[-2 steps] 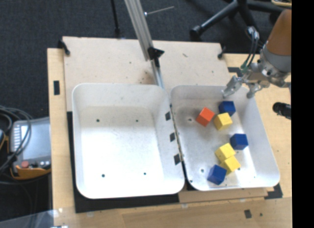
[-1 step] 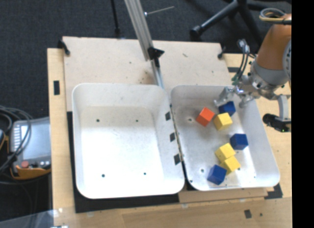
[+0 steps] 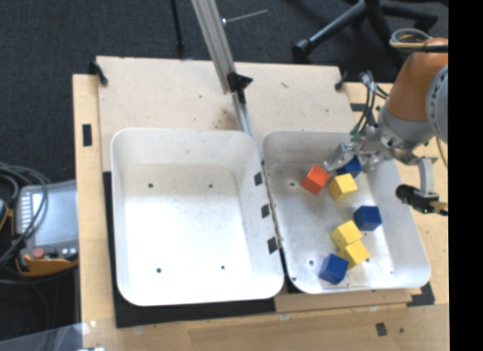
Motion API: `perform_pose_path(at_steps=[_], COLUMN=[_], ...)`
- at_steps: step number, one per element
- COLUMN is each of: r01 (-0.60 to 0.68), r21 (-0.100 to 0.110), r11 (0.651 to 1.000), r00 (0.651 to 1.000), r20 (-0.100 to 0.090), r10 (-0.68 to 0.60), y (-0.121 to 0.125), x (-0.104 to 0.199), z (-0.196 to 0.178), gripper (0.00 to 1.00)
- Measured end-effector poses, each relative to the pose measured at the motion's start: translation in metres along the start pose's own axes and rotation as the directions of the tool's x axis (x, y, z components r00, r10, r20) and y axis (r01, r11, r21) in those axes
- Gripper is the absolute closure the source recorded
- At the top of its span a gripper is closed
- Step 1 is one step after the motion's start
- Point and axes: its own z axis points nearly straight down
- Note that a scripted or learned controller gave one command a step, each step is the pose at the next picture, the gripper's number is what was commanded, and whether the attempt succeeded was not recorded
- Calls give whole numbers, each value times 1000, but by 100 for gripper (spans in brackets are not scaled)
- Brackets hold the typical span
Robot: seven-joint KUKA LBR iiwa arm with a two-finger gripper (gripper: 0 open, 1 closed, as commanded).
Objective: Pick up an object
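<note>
The arm is reaching in from the right, its gripper [image 3: 349, 155] hanging low over the far part of the right bin [image 3: 404, 266]. A blue cube [image 3: 349, 166] is sitting right under it, just beside a yellow cube [image 3: 343, 186] and an orange cube [image 3: 316, 179]. I cannot tell how the fingers are standing. Nearer me, another blue cube [image 3: 367, 217], two yellow cubes [image 3: 347, 232] touching, and a third blue cube [image 3: 333, 268] are lying. The left bin [image 3: 121, 146] is sitting alongside on the table [image 3: 173, 85].
</note>
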Motion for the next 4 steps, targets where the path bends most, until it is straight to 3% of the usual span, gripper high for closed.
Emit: perform_pose_path(at_steps=[1, 2, 3, 4], r01=[-3, -2, 0, 4], r21=[5, 3, 6, 11], r11=[1000, 1000, 1000, 1000], r00=[1000, 1000, 1000, 1000], r20=[-2, -1, -2, -5], r10=[3, 2, 0, -4], y=[-1, -2, 0, -2], x=[-1, -3, -5, 53], z=[-7, -72, -109, -100], gripper=[100, 100, 100, 100])
